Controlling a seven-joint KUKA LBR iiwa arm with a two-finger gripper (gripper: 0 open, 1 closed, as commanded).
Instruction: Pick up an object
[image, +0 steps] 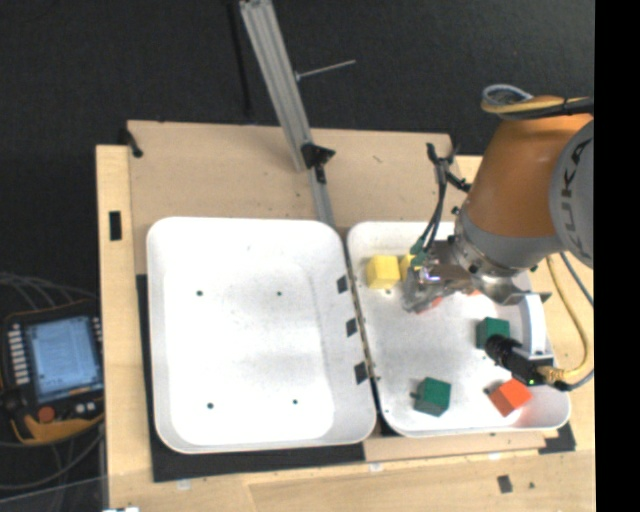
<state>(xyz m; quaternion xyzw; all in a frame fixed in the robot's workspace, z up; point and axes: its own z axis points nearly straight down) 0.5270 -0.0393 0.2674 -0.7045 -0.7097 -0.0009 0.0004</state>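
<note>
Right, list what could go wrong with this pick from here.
The gripper sits low in the right bin, right beside the yellow block, so it may nudge the block rather than grasp it. That block lies near the bin's left wall, which leaves little room. The green block and orange block are well clear.

End effector (425, 290) low in right bin (400, 420) — just beside yellow block (381, 271).

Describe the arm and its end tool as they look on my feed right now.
The grey KUKA arm has a broad orange band above a grey wrist. Dark letters mark its grey casing. Black cables run beside the wrist to the small metallic gripper, with a yellow cable alongside.
</note>
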